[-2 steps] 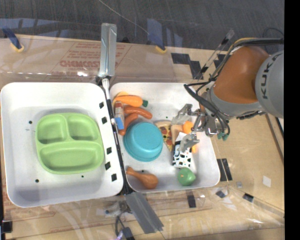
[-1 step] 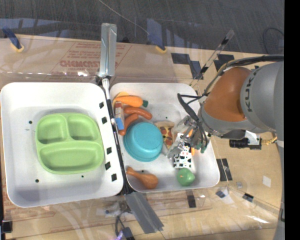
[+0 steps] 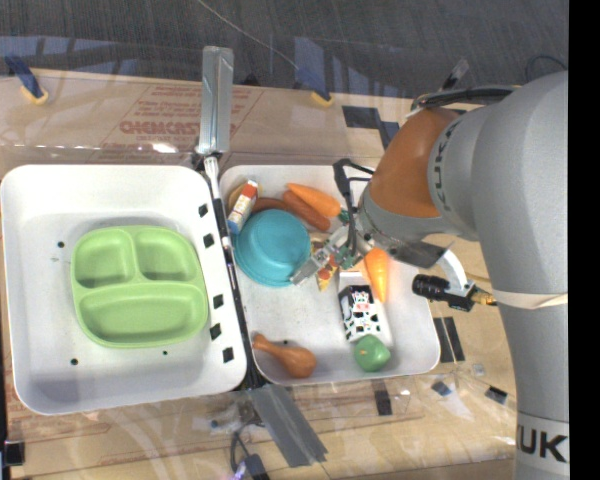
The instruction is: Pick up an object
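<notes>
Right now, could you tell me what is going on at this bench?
The grey arm reaches in from the right over the right-hand bin, its tool down among toy food beside an upturned teal bowl. Around it lie orange carrots, a cow-patterned carton, a green pepper and a brown drumstick. I cannot tell whether anything is grasped. The left bin holds a green divided plate.

Robotics lab test cell: grey industrial arm [image 3: 490, 168] at frame right, two white bins [image 3: 20, 218] clamped to a taped bench [image 3: 130, 118], toy food props, loose cabling, carpet [image 3: 100, 8] along top.
</notes>
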Controlling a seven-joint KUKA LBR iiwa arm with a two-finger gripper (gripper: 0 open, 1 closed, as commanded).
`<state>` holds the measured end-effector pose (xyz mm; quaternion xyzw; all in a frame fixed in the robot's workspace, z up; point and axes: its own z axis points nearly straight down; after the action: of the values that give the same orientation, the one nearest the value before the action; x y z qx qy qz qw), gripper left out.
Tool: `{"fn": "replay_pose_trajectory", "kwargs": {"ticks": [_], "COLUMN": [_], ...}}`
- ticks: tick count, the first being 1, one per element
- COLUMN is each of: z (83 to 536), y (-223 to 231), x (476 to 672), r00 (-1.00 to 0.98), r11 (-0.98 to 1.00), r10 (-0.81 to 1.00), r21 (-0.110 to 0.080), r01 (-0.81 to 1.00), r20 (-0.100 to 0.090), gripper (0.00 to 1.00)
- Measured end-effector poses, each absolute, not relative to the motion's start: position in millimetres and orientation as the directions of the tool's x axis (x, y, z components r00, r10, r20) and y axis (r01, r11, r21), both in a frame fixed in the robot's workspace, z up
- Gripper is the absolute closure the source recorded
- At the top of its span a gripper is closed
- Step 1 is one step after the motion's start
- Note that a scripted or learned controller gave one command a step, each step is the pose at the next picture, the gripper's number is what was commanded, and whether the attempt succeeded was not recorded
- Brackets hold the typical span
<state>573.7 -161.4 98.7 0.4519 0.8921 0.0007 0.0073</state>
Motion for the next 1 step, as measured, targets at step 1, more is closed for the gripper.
{"fn": "replay_pose_trajectory", "kwargs": {"ticks": [1], "z": [110.2], "y": [-161.8], "x": [574.8], "r00": [-0.597], "r11": [0.597], "r10": [0.802], "r21": [0.007], "r01": [0.802], "r20": [-0.016], "gripper": [1.0]}}
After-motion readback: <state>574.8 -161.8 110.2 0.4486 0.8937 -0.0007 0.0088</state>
